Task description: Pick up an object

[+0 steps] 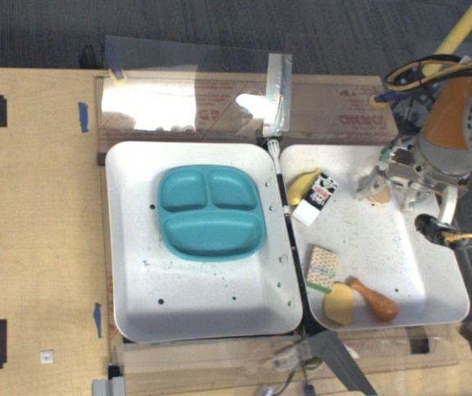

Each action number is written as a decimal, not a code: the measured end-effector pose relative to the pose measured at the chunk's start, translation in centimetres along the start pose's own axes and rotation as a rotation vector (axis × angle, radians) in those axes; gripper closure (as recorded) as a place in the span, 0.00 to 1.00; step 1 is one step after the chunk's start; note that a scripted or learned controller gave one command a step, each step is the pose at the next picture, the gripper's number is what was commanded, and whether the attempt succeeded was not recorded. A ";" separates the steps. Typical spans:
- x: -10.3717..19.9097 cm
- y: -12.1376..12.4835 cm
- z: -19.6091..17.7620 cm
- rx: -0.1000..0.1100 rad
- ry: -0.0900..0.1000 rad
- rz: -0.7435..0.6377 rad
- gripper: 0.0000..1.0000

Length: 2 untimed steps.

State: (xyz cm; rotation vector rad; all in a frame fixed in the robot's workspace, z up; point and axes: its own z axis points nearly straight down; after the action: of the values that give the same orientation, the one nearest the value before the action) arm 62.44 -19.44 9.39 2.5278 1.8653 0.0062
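While poised over the far right corner of the right bin, hangs low above the bin floor: one grey arm with an orange band, reaching in from the right, ending in one pincer. Cannot tell whether the pincer is apart or together, nor whether clamped on anything. Lies just beside the pincer, on its left: one small tan piece, contact unclear.

Shows two shallow white bins side by side on the pale wooden counter. Holds, in the left bin, one teal plate with three compartments, flat and near the middle.

Holds, in the right bin, six loose things in all, counting the tan piece. Near the far left corner: one yellow banana-shaped toy, touching one small white box with black print. At the near left: one patterned card, one round yellow fruit and one orange-brown toy, the last two touching each other, all well apart from the pincer.

Stands behind the bins: one clear plastic sheet, catching glare.
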 end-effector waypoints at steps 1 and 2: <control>1.4 4.2 -6.8 -0.006 -0.004 -0.222 0.00; 0.1 2.8 -0.4 -0.004 0.000 -0.235 0.00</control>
State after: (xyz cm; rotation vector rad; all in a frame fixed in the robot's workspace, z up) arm 65.10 -20.21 9.80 2.2889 2.1463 0.0106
